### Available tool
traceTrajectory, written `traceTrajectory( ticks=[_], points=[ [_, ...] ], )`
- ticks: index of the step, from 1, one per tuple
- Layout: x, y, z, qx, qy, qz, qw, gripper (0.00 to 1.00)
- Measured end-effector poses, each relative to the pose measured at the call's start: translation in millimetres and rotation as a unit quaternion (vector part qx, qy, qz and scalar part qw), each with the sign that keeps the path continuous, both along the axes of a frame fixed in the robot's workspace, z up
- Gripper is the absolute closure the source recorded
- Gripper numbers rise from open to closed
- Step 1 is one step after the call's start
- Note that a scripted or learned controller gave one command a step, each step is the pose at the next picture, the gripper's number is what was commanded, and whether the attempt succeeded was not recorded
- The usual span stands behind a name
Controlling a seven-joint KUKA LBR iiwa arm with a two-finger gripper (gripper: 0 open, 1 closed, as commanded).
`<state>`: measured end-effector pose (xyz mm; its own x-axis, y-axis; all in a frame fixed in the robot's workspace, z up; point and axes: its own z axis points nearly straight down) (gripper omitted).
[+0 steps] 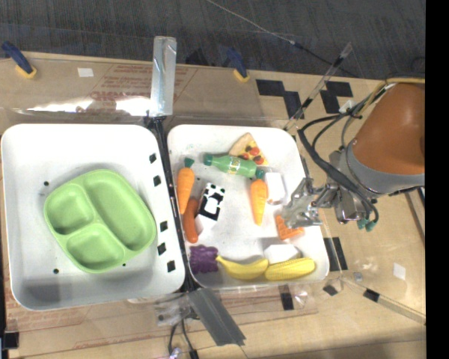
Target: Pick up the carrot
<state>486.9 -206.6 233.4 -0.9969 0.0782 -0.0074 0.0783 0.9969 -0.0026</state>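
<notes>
Front row of the right bin: a banana (242,267) and a yellow corn cob (290,268) lie end to end along the near wall, with a purple grape bunch (203,257) at their left end and a small white block (279,251) just behind the corn.

Right bin (284,137): crowded; a green bottle (230,164) and a pizza slice (248,148) sit toward the far wall, a black-and-white block (212,201) in the middle.

Left bin (15,200): holds a green divided plate (99,218), well apart from the task.

Carrots: three orange candidates. One carrot (258,199) lies upright in the picture, right of centre. A second carrot (185,189) lies along the bin's left wall, with a redder piece (191,227) touching its lower end. A short orange piece (289,230) lies just under the tool.

Gripper (302,209): at the bin's right wall, near the short orange piece; whether its pincer is wide, narrow or holding anything cannot be told, since metal and cables blur together there.

Risk, wrong target: the nearest orange thing is the short piece, so a descent here could likely take that, not a full carrot.

Risk, wall: working this close to the rim, one side of the tool may catch the bin wall and spoil the closing.

Risk, neighbours: the white block and corn lie close by, and a sweep could push them or drag one along.
</notes>
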Motion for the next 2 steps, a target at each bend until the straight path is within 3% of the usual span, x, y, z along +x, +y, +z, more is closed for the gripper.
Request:
traceTrajectory(
  ticks=[2],
  points=[
    [3.6,3.0,21.0,-0.0011,-0.002,0.009,1.0,1.0]
  ],
)
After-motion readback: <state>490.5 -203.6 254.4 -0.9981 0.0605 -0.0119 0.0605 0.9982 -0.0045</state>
